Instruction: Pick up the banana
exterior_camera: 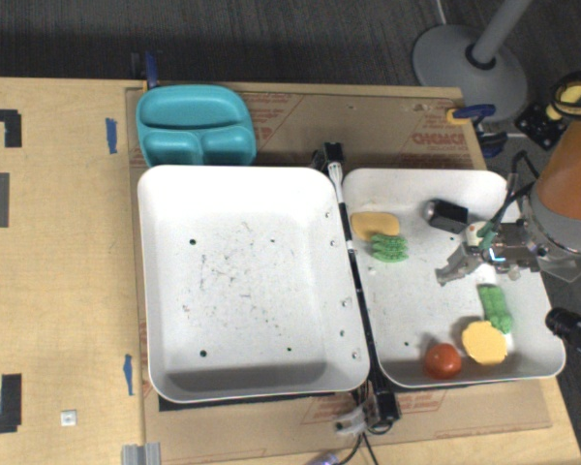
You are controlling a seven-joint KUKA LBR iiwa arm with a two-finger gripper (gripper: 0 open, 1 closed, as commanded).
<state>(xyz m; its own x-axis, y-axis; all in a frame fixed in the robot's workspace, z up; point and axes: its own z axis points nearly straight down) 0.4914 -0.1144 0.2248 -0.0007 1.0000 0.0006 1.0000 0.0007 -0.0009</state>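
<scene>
Right now the banana (375, 225) lies in the right bin (533, 361), in that bin's far left corner, close to the wall next to the left bin (174, 376). It is a short yellow piece lying flat, and a knobbly green piece (389, 249) touches its near edge.

The gripper (452, 271) hangs over the middle of the right bin, to the right of the banana and clearly apart from it. Behind it the grey arm (562, 235) and its orange band (571, 168) reach in from the right edge. Whether the jaws stand wide or narrow I cannot tell from this slant.

Toward the near wall of the right bin, a red tomato (443, 359) and a round yellow piece (485, 343) sit just beside each other. A second green piece (495, 306) touches the far side of the yellow one.

The left bin's white floor bears faint scuffs and a few dark dots. Behind it a teal tray (194, 124) with compartments rests on a cardboard sheet (387, 114), which lies on the pale worktop (58, 260). The 2 bins stand edge to edge, with 1 black clamp (331, 155) at the far end of the seam and another (382, 410) at the near end. Beyond the worktop, a grey round stand base (460, 58) sits on the dark floor.
</scene>
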